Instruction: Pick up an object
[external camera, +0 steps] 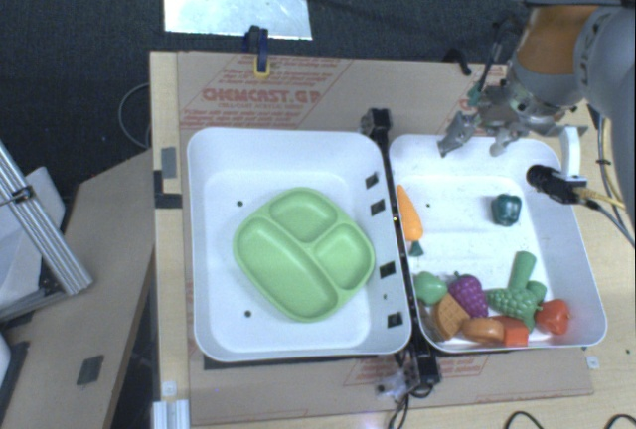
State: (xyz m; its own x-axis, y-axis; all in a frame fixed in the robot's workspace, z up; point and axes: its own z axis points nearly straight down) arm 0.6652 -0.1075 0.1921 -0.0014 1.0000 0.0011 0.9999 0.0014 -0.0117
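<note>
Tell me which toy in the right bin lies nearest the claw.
The dark green pepper, lying alone toward the bin's far right side. The carrot hugs the left wall, and the rest cluster at the near end.

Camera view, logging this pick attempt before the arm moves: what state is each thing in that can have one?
End effector: open, holding nothing, above the right bin's far edge.
Green divided plate: flat in the left bin, compartments bare.
Carrot: lying against the right bin's left wall.
Dark green pepper: lying apart from the others.
Toy food pile: heaped at the near end.
</note>
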